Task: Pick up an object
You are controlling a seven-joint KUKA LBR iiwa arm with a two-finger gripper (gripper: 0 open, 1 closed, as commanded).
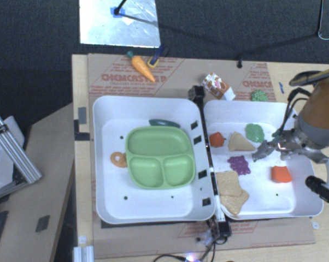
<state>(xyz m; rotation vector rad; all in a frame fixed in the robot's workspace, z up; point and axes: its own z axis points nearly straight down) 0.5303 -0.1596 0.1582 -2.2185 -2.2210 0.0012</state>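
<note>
Just now the pincer (269,149) hovers beside the orange block (281,174).

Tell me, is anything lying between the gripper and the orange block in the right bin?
Nothing visible does. The gripper sits over the right bin, up and left of the orange block, with bare white floor between them. The purple grapes lie off to the left.

A dark grey carpeted floor (39,48) surrounds a light wooden bench (80,81) topped with printed cardboard (175,72). 1 shiny metallic sheet (119,15) lies on the floor beyond the bench. At the left edge, an aluminium frame rail (11,146) slants beside a lower tan surface (39,201).
</note>
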